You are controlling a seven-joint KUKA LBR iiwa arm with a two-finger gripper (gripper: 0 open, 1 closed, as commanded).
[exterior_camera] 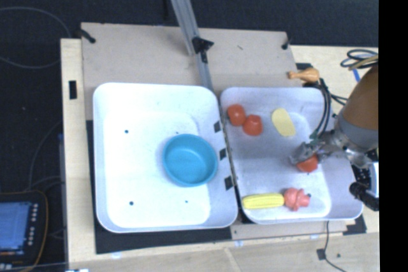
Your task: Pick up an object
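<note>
My gripper is low in the right bin, near its right wall, directly over a small red object that pokes out beneath the fingers. Farther left in that bin lie a red ball and a red block side by side, with a pale yellow oval piece to their right. Along the bin's front edge rest a yellow corn cob and a pink toy.
A blue bowl sits in the left bin. A grey metal pole slants up from between the bins. An orange-tan object lies on the bench behind the right bin. Cables run along the arm at the right.
</note>
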